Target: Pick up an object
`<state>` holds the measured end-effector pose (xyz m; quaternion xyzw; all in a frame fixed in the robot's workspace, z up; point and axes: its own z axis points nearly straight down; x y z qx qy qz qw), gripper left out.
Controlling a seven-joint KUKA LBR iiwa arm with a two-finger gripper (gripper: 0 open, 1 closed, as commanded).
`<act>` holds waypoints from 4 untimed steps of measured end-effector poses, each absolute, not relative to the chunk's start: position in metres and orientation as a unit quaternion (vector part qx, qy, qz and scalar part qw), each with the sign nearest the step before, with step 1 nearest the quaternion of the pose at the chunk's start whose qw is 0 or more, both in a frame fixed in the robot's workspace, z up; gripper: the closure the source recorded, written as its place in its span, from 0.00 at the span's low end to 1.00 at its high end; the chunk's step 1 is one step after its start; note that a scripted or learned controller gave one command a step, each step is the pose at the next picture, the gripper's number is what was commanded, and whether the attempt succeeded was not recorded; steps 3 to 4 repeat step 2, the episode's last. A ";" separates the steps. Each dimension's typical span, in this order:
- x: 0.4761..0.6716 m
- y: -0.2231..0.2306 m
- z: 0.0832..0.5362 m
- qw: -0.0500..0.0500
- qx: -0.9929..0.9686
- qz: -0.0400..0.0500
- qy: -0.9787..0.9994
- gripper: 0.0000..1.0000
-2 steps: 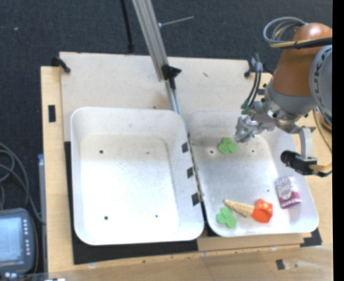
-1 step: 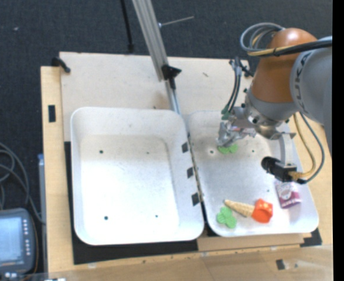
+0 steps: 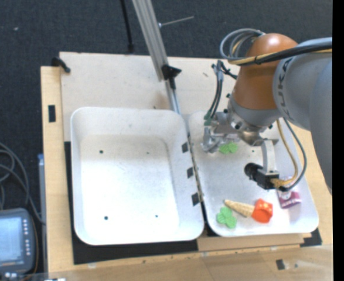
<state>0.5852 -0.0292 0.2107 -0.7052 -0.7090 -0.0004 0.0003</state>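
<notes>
The thing nearest the claw was a small green toy piece (image 3: 228,148), leafy or clover-like in outline, lying on the floor of the right-hand white bin (image 3: 303,224) near its far end, partly under the gripper (image 3: 214,140). It looked like light moulded plastic or foam, stiff enough to keep its shape, probably a little slick, and in no danger of breaking; being flat and lobed, it would best be taken across its narrow middle, edge to edge, since a pinch on one lobe could let it swivel or squirt out. The gripper hung just over it at its left edge, and whether its fingers stood apart or together I could not tell, for the wrist and cables hid them. Nothing could be seen held. Toward the near end of the same bin lay a second green leafy piece (image 3: 226,217), touching the blunt end of a tan cone (image 3: 238,207), with an orange block (image 3: 262,211) at the cone's other end and a small purple-and-white piece (image 3: 289,199) just beyond, near the bin's right wall. A black fitting on a cable (image 3: 261,175) hung between the gripper and these. The left-hand bin (image 3: 78,122) lay alongside, and a slanted aluminium rail (image 3: 151,31) crossed above. No brand, label or writing could be read anywhere; a screen (image 3: 4,242) at the lower left was too small to make out.
</notes>
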 end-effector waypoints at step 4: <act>0.546 0.070 0.208 0.001 -0.705 -0.001 -0.710 1.00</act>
